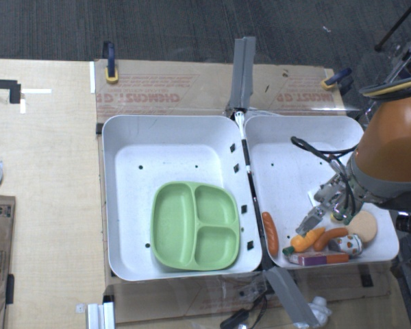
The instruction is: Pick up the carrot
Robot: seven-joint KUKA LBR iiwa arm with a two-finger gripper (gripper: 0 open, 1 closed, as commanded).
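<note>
1. Carrot (308, 240) is lying in right bin (281, 149), near its front wall, touching other toys.
2. Gripper (314, 219) is hanging just above carrot; fingers' state: cannot tell.
3. Green plate (195, 226) is sitting in left bin (164, 132).

A pale wooden bench top (41, 156) serves as the landmark. Beyond its far edge lies dark grey carpeted floor (157, 16). On the bench, a sheet of brown cardboard (164, 88) with red lettering is held by a yellow-and-blue clamp (109, 64) at its far left corner and another clamp (337, 79) at its far right. Light is even and soft.
</note>
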